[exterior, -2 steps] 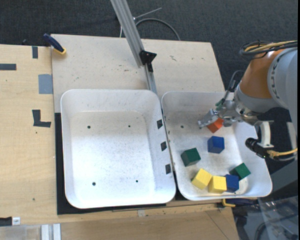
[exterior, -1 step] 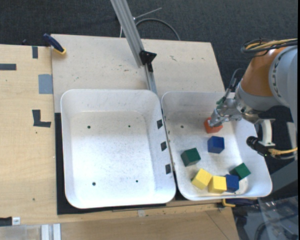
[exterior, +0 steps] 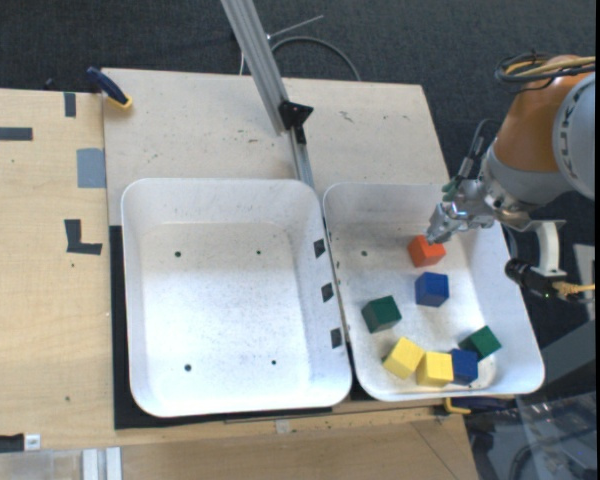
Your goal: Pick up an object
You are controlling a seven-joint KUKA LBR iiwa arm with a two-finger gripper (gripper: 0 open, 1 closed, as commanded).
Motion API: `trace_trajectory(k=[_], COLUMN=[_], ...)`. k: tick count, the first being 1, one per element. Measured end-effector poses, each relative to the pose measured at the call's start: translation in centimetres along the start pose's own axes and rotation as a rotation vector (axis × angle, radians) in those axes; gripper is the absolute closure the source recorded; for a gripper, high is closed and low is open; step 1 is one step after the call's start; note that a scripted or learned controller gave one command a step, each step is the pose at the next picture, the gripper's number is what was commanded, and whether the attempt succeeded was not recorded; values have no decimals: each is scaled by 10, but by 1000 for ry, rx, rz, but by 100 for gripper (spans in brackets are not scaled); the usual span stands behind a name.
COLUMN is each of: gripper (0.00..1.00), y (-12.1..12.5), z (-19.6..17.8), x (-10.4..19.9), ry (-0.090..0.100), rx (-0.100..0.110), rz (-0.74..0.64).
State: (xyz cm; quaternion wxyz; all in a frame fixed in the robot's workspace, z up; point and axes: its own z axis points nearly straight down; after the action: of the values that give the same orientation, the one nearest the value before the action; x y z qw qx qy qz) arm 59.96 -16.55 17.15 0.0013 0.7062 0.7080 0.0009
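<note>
My gripper [exterior: 442, 230] hangs low over the right bin [exterior: 355, 218], right above an orange block [exterior: 426, 251] and touching or nearly touching its top right corner. Below the orange block lies a blue cube [exterior: 432, 288], and a green cube [exterior: 381, 313] sits to its lower left. Along the bin's front edge lie two yellow blocks [exterior: 404, 356] [exterior: 438, 367], a small blue block [exterior: 464, 365] and a green block [exterior: 481, 342]. The grey arm with its orange band [exterior: 535, 128] comes in from the right.
The left bin [exterior: 140, 208] stands beside the right one on the bench. A slanted metal rail [exterior: 255, 48] crosses the back of the bench and ends between the bins. A blue and yellow clamp [exterior: 108, 87] lies at the back left.
</note>
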Motion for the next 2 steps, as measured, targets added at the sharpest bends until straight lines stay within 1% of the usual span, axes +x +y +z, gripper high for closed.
trace_trajectory(k=[1, 2], gripper=[100, 100], y=[-1, -1], z=[-63, -67], x=[-3, -2], ry=[-1, 0], rx=[-2, 3], rz=[1, 1])
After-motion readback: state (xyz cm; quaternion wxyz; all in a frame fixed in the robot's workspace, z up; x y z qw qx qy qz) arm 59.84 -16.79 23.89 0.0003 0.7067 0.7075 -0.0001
